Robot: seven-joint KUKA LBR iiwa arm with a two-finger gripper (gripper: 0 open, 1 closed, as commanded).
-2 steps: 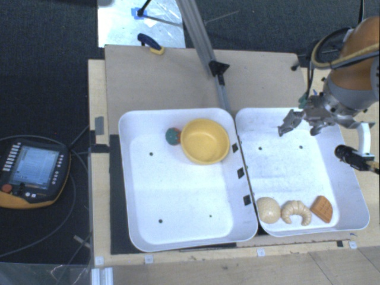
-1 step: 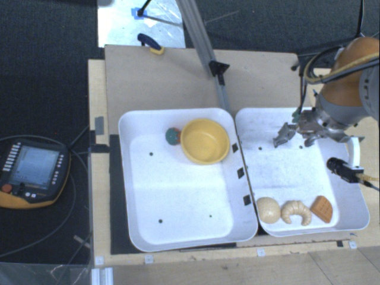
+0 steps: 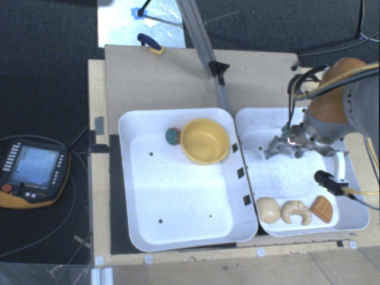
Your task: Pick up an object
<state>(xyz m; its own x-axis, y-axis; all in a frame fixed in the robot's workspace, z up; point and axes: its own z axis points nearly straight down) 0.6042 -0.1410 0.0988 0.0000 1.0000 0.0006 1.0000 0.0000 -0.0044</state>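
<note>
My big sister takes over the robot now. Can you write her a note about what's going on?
Gripper: low over the upper part of the right bin, with nothing seen in it; I can't tell whether it is open or shut.
Right bin, along the near edge: a pale round bun, a croissant and an orange waffle piece.
Left bin: a yellow bowl with a small green ball beside it.
Done: nothing picked up.
Left: grasp an object and lift it.
</note>
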